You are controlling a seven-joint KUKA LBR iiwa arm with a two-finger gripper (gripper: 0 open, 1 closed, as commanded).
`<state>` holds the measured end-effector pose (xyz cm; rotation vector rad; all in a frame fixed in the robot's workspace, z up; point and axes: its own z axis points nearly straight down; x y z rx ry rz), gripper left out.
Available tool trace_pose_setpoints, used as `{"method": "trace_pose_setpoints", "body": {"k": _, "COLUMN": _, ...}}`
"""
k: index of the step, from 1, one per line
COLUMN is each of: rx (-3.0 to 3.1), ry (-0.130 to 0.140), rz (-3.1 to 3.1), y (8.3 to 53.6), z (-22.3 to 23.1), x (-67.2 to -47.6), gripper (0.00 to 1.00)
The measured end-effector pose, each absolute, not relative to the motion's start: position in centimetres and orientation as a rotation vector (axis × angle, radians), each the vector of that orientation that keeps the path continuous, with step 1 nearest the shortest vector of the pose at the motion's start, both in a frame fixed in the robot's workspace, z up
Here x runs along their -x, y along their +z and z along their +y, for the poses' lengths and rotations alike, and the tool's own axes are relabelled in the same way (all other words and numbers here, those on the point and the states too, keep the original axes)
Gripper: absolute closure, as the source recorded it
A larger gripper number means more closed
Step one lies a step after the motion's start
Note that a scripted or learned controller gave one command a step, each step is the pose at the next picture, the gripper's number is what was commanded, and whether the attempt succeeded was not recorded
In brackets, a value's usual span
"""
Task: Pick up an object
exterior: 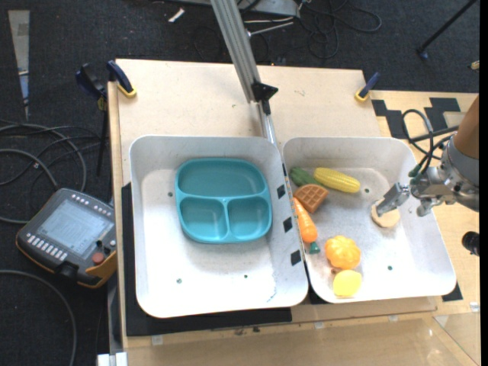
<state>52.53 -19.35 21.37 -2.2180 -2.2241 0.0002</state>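
The tool (402, 201) is seen low in the right bin (427, 269), right over a pale round piece (386, 218) that's half hidden under it. How far it's spread can't be told, the tips are too blurry. The arm is cut off at the right edge. A corn cob (337, 180), waffle (310, 197), carrot (305, 225), orange (342, 252) and lemon (348, 284) are scattered nearby. A teal tray (224, 200) is parked in the left bin (152, 280).
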Motion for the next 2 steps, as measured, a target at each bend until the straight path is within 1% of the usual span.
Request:
{"method": "trace_pose_setpoints", "body": {"k": 1, "rx": 2.221, "ry": -0.001, "rz": -2.222, "y": 21.4, "z": -19.4, "x": -52.5, "gripper": 0.00}}
{"method": "trace_pose_setpoints", "body": {"k": 2, "rx": 2.218, "ry": 0.004, "rz": -2.217, "y": 15.7, "z": -18.6, "x": -51.7, "gripper": 0.00}}
